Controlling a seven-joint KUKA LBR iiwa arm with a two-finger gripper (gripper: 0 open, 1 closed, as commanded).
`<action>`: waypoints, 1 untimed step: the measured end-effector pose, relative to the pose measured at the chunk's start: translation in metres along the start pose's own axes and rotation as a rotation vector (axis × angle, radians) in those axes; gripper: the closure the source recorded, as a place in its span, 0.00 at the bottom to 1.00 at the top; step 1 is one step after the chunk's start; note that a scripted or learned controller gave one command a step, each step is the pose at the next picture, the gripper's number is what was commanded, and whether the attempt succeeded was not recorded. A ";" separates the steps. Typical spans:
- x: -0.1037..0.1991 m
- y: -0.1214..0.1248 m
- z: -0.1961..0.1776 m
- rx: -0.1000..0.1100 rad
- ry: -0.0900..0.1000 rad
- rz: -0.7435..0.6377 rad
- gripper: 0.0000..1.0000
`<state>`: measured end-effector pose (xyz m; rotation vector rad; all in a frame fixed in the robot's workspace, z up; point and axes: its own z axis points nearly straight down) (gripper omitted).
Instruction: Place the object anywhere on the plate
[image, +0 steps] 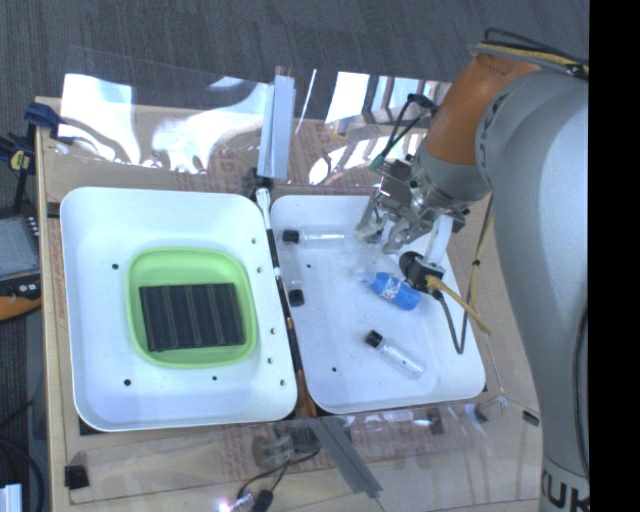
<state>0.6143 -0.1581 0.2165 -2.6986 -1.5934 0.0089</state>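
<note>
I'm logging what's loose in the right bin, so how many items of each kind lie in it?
Clear vials with black caps: 2, one near the far edge, one toward the near side
Blue objects: 1
Small black pieces: 1
Total: 4

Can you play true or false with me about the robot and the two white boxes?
1. The green plate sits in the left bin. True.
2. The blue object lies on the green plate. False: it lies in the right bin, near the robot's hand.
3. There is a clear vial with a black cap in the right bin. True.
4. The robot's hand is above the left bin. False: it is over the far part of the right bin.
5. The green plate has a dark ridged middle. True.
</note>
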 end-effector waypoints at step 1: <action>0.000 0.000 0.000 0.000 0.000 0.000 0.00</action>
